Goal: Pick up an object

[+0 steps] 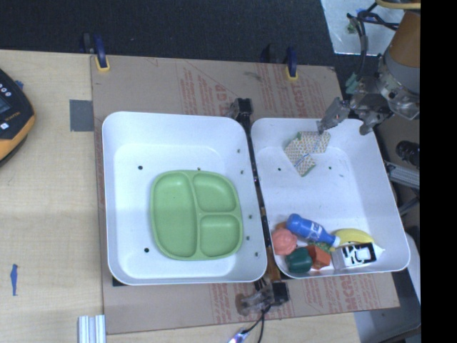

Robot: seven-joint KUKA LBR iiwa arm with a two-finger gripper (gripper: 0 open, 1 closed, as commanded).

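Cardboard-covered bench point(178, 84), two white bins point(114, 191), dark floor behind.

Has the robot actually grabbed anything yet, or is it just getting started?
Nothing looks picked up yet. The end effector hangs above the right bin's far edge, beside a patterned packet lying on the bin floor. The blue bottle and other toys sit at the near edge. The grasp and lift remain.

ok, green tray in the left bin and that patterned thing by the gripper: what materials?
Green tray: looks like molded plastic, matte with a soft sheen, three smooth rounded compartments. Patterned thing: probably cloth or a soft packet, going by its checked print and crumpled, uneven outline; too small to be sure.
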